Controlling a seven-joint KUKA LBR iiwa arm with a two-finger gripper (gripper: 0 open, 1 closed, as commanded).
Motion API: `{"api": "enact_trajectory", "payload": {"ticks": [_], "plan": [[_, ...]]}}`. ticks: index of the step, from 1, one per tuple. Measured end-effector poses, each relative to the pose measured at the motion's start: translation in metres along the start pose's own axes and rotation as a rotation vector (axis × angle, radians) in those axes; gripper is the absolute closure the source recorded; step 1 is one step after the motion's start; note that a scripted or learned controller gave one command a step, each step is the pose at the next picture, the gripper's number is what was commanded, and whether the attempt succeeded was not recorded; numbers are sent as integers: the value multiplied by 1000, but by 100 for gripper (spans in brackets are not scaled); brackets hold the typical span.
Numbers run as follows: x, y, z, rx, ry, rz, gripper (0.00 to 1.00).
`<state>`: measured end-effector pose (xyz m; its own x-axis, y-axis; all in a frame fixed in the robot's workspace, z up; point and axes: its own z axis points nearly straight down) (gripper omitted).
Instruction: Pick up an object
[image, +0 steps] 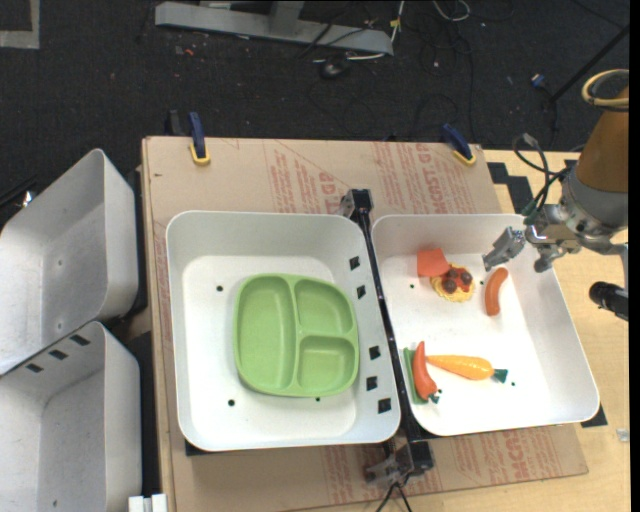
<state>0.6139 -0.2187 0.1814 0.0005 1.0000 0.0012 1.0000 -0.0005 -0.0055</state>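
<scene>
The right bin (560, 340) holds several toy foods. A red sausage (493, 291) lies near its upper right. Beside it sit a small yellow tart with dark berries (455, 283) and an orange-red wedge (432, 262). Lower down lie a yellow-orange carrot (462, 367) and a red pepper with a green stem (424, 372). My gripper (522, 254) hangs over the bin's upper right corner, just above and right of the sausage. Its fingers (499, 250) are spread open with nothing between them.
The left bin (200, 250) bears a green divided plate (297, 335). A black divider (375, 300) runs between the two bins. Two spare white bins (60, 300) stand off the bench at the left. Clamps hold the board's far edge.
</scene>
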Motion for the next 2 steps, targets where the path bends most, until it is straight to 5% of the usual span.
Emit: {"api": "enact_trajectory", "payload": {"ticks": [2], "plan": [[0,-5,89,-7,-3,0,0]]}}
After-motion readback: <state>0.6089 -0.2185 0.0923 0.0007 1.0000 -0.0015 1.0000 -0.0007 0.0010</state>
